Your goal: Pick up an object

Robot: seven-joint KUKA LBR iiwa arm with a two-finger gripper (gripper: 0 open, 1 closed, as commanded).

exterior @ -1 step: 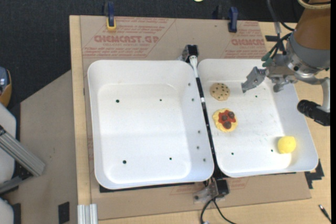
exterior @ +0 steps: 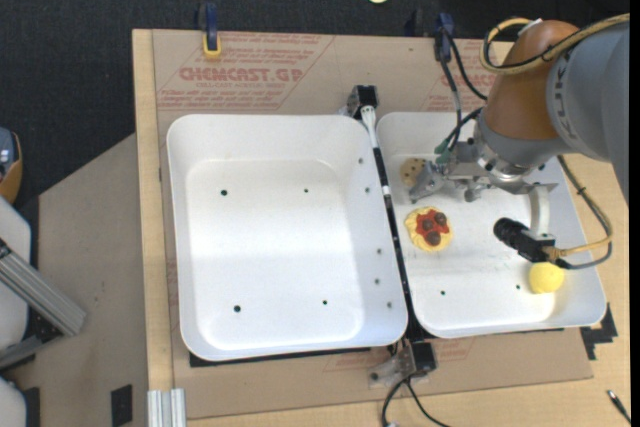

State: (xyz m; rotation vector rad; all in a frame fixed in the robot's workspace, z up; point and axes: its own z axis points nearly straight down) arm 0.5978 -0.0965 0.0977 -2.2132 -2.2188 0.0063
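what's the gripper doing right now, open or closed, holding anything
gripper: cannot be told whether open or closed; no object seen in it, low over the right bin.

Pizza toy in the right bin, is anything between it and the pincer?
Nothing visible. The pincer sits just beyond the pizza toy, with bare floor of the right bin between them. The speckled cookie lies off to one side; the yellow ball is near the front corner.

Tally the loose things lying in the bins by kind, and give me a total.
Round toy pizza with red topping: 1
Tan speckled cookie: 1
Yellow ball: 1
Total: 3, all in the right bin.
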